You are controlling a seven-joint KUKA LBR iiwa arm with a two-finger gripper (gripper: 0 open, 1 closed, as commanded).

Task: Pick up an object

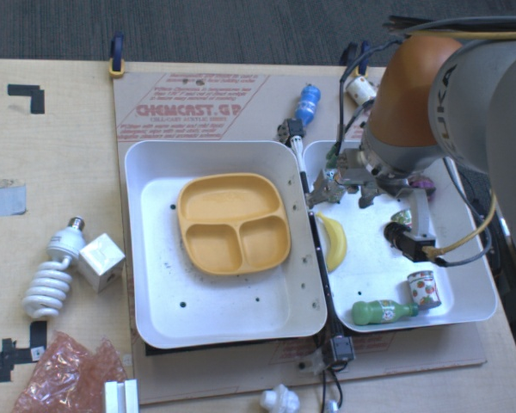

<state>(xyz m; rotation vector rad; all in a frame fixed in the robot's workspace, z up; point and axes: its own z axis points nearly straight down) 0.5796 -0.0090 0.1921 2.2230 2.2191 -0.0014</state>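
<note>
Lying outside the bins at left of frame: a spiral light bulb [52, 274] touching a small white cube [102, 257]. Crumpled pink plastic [64, 372] at lower left. Blue clamp [117, 54] near upper left of the board [189, 106]; blue bottle [307, 103] at upper centre.

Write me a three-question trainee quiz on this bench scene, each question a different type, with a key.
1. True or false: the yellow divided plate lies in the left bin.
2. Which thing lies nearest the right bin's front edge? A) banana B) green bottle C) small can
3. Fill in: the light bulb lies on the bench beside a white ____.

Key: 1 true; 2 B; 3 cube.
</note>
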